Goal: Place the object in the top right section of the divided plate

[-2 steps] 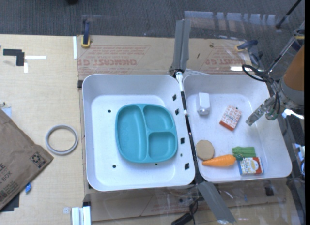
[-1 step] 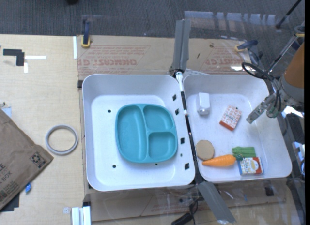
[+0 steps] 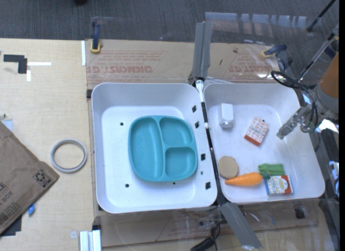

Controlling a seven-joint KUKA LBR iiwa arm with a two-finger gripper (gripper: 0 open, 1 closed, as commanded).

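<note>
Five items in the right bin (image 3: 302,190), all apart from the jaws (image 3: 288,128), grip state unclear.

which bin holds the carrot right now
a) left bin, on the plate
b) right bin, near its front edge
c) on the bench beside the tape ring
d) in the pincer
b: the carrot lies in the right bin near its front edge, between a round cookie and a small box.

arm: enters from right | pincer (image 3: 287,130): tilted down-left
</note>
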